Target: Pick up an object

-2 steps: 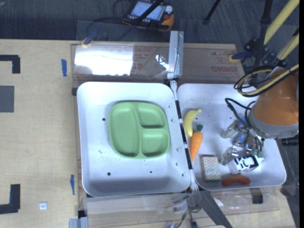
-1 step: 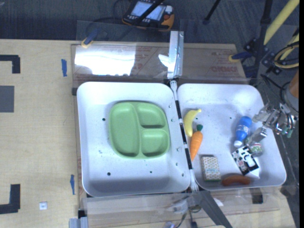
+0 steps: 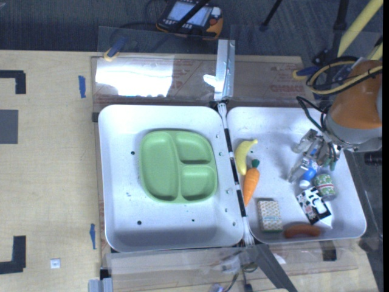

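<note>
Objects for picking lie in the right bin, at the frame's right: banana and carrot touching near its left wall, a speckled block and sausage along its lower edge, a black-and-white carton between. My gripper hangs low beside a small can, presumably lining up a grasp; whether it is open or closed I cannot tell. A green divided plate occupies the left bin. Both bins sit on a pale wooden bench above dark floor.
</note>
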`<state>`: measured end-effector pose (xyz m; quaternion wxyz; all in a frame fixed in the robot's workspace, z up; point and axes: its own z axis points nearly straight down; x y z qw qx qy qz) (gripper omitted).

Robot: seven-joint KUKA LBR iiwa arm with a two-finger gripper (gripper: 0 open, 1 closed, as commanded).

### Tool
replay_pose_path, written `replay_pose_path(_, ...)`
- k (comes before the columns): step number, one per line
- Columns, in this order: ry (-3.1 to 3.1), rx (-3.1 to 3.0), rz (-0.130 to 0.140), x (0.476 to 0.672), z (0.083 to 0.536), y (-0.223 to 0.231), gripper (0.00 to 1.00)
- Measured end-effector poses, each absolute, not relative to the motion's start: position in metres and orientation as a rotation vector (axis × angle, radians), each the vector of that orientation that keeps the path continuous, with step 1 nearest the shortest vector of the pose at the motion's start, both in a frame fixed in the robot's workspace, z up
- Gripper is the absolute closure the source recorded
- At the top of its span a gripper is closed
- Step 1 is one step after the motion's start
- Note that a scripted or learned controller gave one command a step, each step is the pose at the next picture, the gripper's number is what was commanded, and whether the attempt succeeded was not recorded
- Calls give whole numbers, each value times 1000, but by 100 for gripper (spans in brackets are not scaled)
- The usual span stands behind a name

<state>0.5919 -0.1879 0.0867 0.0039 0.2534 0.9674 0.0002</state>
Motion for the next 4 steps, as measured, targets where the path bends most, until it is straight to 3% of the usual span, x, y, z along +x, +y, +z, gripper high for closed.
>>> replay_pose_path(1,3077,602,0,532,163,-224,0)
replay_pose_path(2,3070,604,1,534,174,-224,100)
replay_pose_path(3,2952,959,1,578,121,-225,100)
replay_pose_path(4,2946,954,1,580,132,-224,100)
